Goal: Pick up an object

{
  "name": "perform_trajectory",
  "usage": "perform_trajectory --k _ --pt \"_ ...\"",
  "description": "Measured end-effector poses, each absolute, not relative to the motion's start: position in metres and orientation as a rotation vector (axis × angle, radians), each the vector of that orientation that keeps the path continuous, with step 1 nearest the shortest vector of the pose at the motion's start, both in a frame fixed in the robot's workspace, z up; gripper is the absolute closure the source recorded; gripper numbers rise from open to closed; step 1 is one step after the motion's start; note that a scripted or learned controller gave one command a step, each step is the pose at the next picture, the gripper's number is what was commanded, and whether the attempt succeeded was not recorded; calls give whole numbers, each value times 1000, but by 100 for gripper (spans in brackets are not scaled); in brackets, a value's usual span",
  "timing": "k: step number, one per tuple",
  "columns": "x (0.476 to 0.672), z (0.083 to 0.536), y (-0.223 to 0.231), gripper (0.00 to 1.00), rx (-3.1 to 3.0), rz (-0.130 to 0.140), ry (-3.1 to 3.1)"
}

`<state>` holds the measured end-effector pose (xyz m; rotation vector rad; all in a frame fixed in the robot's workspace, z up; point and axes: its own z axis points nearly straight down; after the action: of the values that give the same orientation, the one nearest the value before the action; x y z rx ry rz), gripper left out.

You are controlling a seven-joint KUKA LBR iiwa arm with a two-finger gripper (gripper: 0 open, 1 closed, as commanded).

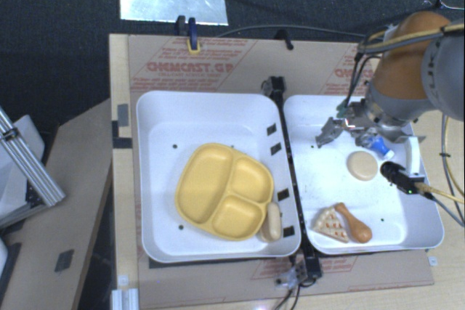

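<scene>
- Nearest the camera, along the near edge of the right bin [429,229], I see a pale waffle wedge [328,223] with an orange-brown drumstick toy [354,223] lying against its right side, the two touching.
- Largest on the bench are the two bins: the left bin [156,156] carries a yellow divided tray [224,189], tilted a little, and a small beige bread-like piece [272,221] rests against the tray's near right corner.
- My arm [410,65] reaches in from the right and hangs over the far part of the right bin; the gripper [330,133] points left and downward over bare bin floor.
- Its fingers look spread a little with nothing between them, so I judge it holds nothing, though the angle makes this hard to read.
- A round cream disc [362,165] sits just near of the wrist, and a small blue-and-white object [378,147] lies half under the arm, just beyond the disc.
- No object is lifted yet; the disc and the blue piece are the closest candidates, near but to the right of the fingertips.
- Risks as I judge them: descending where the gripper is now closes on nothing; the flat disc may slip from the fingers; a dark cabled part [399,178] by the disc could snag or nudge it.
</scene>
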<state>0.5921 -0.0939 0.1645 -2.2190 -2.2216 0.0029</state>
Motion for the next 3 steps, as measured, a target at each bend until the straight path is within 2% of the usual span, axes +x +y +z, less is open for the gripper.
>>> perform_trajectory --k 1,2,3 --pt "587 106 -86 0 -2217 3 -2220" --pt "587 83 -85 0 -2219 1 -2222" --pt "588 95 -86 100 -2221 -2 -2225"
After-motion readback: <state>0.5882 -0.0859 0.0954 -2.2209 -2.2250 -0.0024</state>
